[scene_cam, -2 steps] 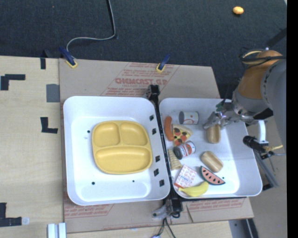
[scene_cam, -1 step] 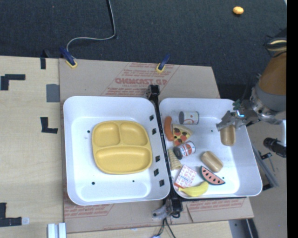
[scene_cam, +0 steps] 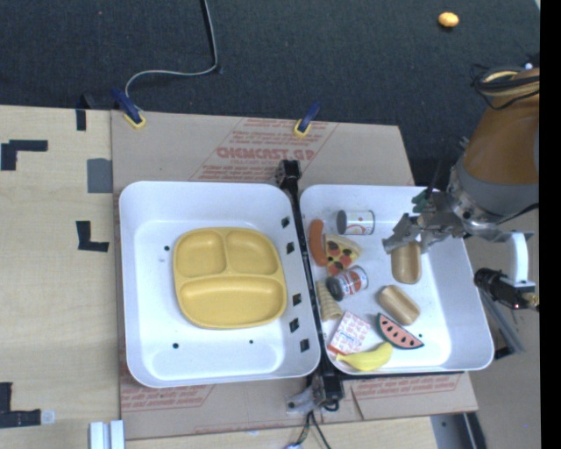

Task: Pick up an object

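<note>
**Banana at the front edge, hand over the bread roll**

Nearest the lens: banana (scene_cam: 366, 357) against the front wall of the right bin (scene_cam: 465, 338), touching a watermelon slice (scene_cam: 400, 334) and a small printed packet (scene_cam: 349, 332). Further back: one bread roll (scene_cam: 398, 304), a second roll (scene_cam: 405, 263) directly under the hand (scene_cam: 414, 235), a small can (scene_cam: 349, 282), a pizza slice (scene_cam: 340, 253), a hot dog (scene_cam: 316, 240) and a tipped tin (scene_cam: 357, 223).

Hand poised at the far end of the second roll; cannot tell how wide its grip stands, and nothing visibly held. Probably the approach stage. Best done by centring over the roll's middle, closing across its narrow width, then lifting straight up, clear of the bin's right wall.

Left bin (scene_cam: 145, 289) carrying a yellow divided plate (scene_cam: 230, 276). Both bins sitting on cardboard (scene_cam: 219, 149) clipped at its far edge, over a pale wooden surface (scene_cam: 48, 263). Dark carpet (scene_cam: 307, 53) beyond, with a white cable (scene_cam: 175, 70) and a small orange ball (scene_cam: 448, 19).
</note>
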Motion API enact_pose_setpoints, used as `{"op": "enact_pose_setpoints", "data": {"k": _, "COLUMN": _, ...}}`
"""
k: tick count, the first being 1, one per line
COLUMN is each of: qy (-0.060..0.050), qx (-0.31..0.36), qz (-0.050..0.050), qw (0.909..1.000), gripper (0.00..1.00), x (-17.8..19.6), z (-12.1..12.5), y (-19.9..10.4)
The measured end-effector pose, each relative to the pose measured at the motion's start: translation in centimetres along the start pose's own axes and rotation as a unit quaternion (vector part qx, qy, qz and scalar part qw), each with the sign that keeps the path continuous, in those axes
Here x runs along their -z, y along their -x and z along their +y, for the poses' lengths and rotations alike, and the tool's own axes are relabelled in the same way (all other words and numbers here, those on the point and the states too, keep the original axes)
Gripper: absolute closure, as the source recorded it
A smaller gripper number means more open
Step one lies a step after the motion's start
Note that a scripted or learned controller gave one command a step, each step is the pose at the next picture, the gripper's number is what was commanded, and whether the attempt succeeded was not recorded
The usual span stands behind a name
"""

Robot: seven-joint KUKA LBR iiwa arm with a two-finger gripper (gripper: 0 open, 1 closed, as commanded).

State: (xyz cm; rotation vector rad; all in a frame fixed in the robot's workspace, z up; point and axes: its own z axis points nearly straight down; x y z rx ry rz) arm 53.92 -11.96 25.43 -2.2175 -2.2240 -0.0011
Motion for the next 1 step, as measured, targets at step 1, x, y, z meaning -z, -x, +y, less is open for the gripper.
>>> {"op": "enact_pose_setpoints", "data": {"k": 1, "qy": -0.001, "qx": 0.0, "qz": 0.0, "qw": 1.0, "gripper": 1.0, "x": -0.83, "z": -2.49, "y": -5.36}}
